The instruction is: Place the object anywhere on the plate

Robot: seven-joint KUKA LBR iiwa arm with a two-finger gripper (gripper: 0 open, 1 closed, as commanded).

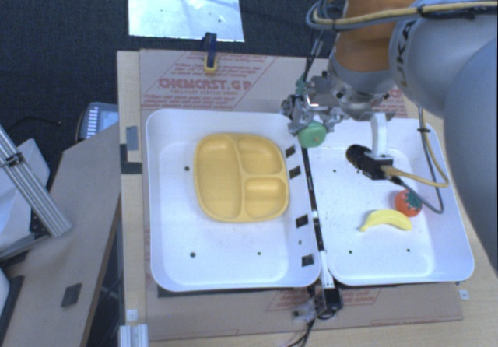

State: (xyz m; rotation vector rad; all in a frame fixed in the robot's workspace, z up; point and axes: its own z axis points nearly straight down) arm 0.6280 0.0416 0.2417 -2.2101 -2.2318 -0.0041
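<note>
Holding, apparently, one green object (312, 134): gripper (311, 124); one plate (239, 177).

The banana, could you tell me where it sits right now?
The banana lies in the right bin, toward its near right part, just below the small red fruit and far from the yellow plate in the left bin.
</note>
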